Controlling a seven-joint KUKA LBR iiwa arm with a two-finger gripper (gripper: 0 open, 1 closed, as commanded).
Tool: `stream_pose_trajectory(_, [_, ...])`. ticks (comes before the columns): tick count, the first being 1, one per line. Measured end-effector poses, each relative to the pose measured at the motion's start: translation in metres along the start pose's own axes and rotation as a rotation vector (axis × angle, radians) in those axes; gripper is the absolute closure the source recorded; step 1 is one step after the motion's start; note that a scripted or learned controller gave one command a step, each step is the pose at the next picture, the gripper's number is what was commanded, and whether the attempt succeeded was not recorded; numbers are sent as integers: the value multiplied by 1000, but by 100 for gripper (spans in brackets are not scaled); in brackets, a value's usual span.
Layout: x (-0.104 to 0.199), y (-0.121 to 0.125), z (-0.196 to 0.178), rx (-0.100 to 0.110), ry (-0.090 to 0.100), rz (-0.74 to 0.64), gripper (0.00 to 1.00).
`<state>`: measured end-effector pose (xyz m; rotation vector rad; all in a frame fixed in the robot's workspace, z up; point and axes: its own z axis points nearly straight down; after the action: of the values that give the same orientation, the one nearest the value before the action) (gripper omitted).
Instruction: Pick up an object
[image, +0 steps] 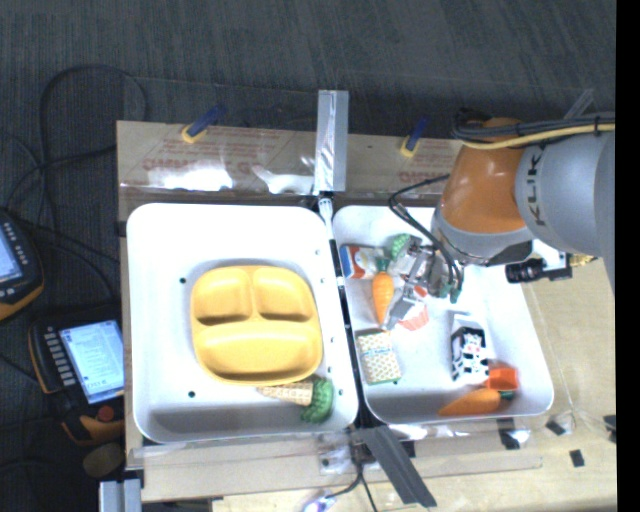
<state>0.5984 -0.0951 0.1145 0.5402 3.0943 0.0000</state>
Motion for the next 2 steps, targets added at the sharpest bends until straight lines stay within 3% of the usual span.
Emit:
stream_pose_trajectory(1, [-38,14,25,1,-9,-23,0])
stream_pose_trajectory(2, [-47,16,26,-4,-8,64,0])
